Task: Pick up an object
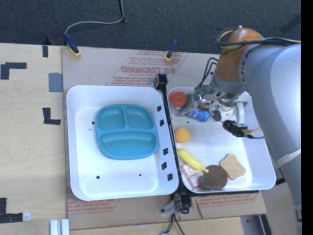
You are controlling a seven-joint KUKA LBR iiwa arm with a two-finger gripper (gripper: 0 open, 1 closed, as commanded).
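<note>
Two shallow white bins sit side by side on the surface (29,131), which is light wood with a cardboard sheet (142,67) laid under the bins and held by two yellow-and-blue clamps (72,45) at its far edge. Black tape marks (49,115) dot the wood toward the left edge. Beyond the far edge lies dark carpet (58,9), crossed by a thin cable (105,21).

Resting in the left bin (78,180) is a blue divided plate (127,131), near that bin's middle. Food toys are gathered in the right bin (254,165): a red tomato-like piece (178,99) in its far left corner, an orange ball (182,134) against its left wall, a yellow banana (190,159) nearer the front, then a dark brown cookie (213,177) touching a slice of toast (233,166), with a pale wrapped item (190,174) just beside the cookie at the front left corner.

Reaching in from the right, the grey arm (274,92) bends down over the far part of the right bin, its orange band (232,65) above the wrist. The claw (205,107) hangs low, just beside the tomato piece, over a small blue object (199,115) that may be a can or bottle. Wrist cables and hardware crowd the fingers, so I cannot tell whether the claw is open, closed, or gripping the blue object.
</note>
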